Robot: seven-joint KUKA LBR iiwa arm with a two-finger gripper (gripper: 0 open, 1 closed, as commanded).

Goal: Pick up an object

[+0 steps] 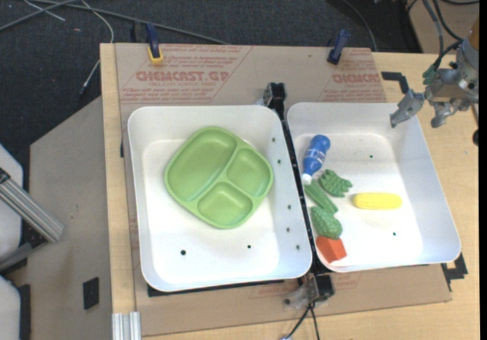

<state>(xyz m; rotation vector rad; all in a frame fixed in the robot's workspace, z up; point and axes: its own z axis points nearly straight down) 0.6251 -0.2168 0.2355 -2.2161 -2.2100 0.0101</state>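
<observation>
While tool [423,108] hangs at far right edge of right bin [426,179], fingers look spread, released, nothing between them. Candidate: yellow corn [377,201], mid-bin, well apart from neighbours. Likely light, stiff, smooth plastic; rounded, may roll; grip across short width. Along bin's left wall: blue-white bottle [315,156], green leafy pieces [327,198], orange block [331,249]. Left bin [152,255] holds glossy green divided plate [219,176].

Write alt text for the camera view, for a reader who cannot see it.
The gripper, fingers spread, hangs over the right bin's far right corner, holding nothing. That bin holds a blue bottle, two green toys, a yellow corn cob and an orange block; the left bin holds a green divided plate.
</observation>
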